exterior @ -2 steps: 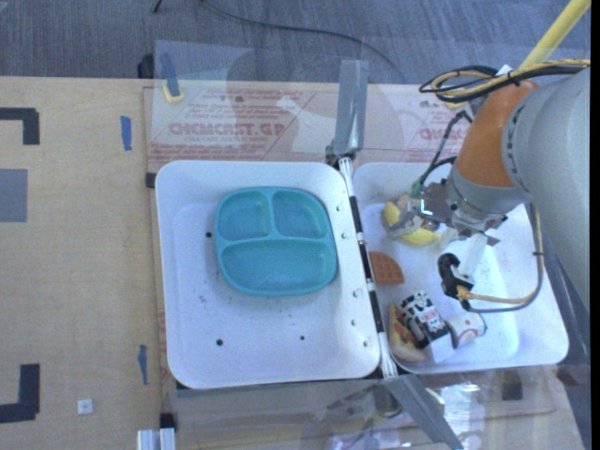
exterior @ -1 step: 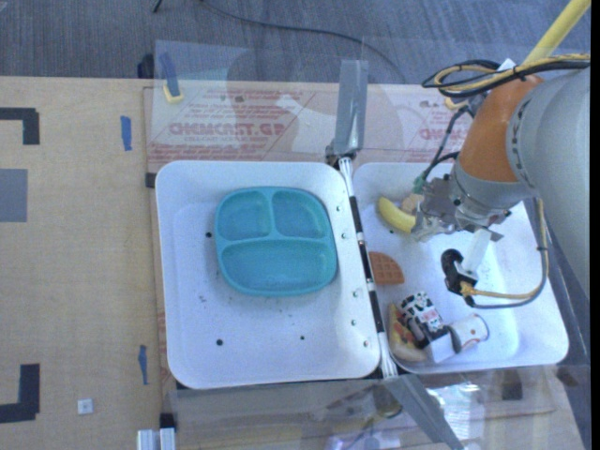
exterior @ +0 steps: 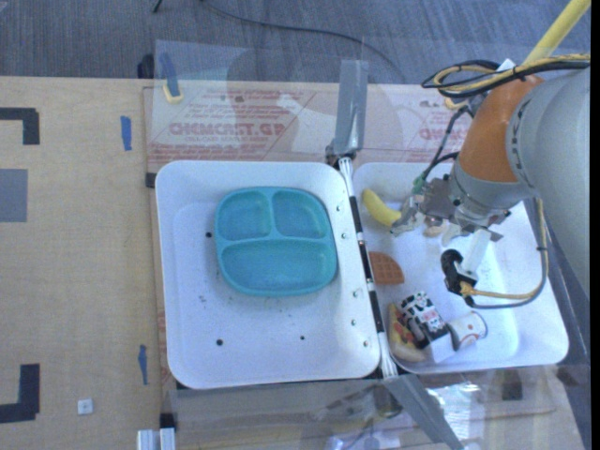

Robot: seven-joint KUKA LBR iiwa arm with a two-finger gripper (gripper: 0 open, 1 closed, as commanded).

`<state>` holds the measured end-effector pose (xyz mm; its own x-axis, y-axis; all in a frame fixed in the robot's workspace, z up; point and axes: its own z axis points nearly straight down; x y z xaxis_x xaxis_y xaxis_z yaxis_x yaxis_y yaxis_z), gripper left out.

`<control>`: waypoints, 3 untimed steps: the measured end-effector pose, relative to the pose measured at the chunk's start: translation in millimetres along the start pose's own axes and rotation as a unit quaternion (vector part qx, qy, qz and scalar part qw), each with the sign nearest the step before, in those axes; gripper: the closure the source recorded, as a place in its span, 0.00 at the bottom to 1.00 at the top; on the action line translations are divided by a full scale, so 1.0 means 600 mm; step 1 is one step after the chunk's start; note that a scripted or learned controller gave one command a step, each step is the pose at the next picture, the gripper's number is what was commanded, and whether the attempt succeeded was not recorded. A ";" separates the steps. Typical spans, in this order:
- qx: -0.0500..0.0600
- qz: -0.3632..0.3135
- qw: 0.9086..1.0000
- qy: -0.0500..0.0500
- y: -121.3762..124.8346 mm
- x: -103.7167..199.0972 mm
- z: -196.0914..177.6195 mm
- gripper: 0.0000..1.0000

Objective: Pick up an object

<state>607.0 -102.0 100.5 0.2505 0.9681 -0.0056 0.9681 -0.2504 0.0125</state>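
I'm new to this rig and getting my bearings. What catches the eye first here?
A teal divided plate sits in the left bin. The grey arm with its orange band reaches into the right bin, its end effector near a yellow banana, with small toys clustered by that bin's near-left corner.

You saw: bins [exterior: 187, 345] white | divided plate [exterior: 276, 240] teal | banana [exterior: 379, 207] yellow | arm [exterior: 525, 139] grey, orange band | bench [exterior: 75, 251] tan.
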 end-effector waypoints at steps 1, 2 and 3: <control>0.011 -0.030 0.999 0.002 0.091 0.007 0.021 0.00; 0.003 -0.026 1.000 0.001 0.004 -0.129 0.020 0.00; 0.013 -0.021 1.000 0.000 0.122 -0.089 0.024 0.00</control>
<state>664.8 -172.0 87.6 0.2087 0.9780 -0.0057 0.9779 -0.2087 -0.0146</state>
